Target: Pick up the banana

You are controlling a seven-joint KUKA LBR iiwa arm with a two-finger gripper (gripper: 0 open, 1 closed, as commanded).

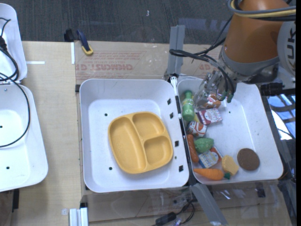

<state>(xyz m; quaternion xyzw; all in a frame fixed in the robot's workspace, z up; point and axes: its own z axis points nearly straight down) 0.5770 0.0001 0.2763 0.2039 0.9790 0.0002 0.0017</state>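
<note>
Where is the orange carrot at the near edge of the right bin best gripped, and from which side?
Probably across its middle, coming from above: the carrot lies flat, its length running left to right, and a yellow block crowds its right end.

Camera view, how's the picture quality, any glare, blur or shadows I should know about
Camera view: lighting is even and mostly soft, with faint shadows under the yellow three-compartment plastic plate; the two-finger gripper looks slightly blurred and its metal parts catch glints; the small items heaped in the right white bin are too small and soft to tell apart clearly; the clear tape on the brown cardboard bench top reflects mildly.
</note>
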